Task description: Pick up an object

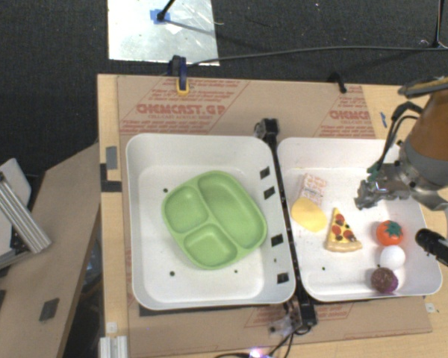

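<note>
A green divided plate (pixel 213 219) is seen in the left bin (pixel 145 162). In the right bin (pixel 336 151) lie a yellow lump (pixel 308 215), pizza slice (pixel 342 232), tomato (pixel 389 232), white ball (pixel 393 257) and purple ball (pixel 384 280). The gripper (pixel 369 198) hangs above the bin.

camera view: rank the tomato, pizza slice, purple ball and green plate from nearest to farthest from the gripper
From the gripper:
1. Tomato, just below it in the right bin.
2. Pizza slice, below and to its left; close to the tomato's rank.
3. Purple ball, at the bin's near edge.
4. Green plate, in the left bin.
</note>
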Robot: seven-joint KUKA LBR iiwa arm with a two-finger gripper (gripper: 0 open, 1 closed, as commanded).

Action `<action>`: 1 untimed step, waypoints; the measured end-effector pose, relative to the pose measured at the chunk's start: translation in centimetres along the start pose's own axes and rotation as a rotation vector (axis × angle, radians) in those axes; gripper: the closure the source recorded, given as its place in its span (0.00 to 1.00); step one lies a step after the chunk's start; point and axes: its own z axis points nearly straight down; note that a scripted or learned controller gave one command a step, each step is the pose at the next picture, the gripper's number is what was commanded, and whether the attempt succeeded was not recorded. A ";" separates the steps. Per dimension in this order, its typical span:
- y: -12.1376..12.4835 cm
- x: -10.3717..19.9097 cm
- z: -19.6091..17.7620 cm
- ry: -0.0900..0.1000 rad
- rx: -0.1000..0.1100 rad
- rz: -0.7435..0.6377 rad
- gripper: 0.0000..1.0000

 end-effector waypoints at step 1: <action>-0.3 4.7 -1.1 0.001 -0.001 -0.002 1.00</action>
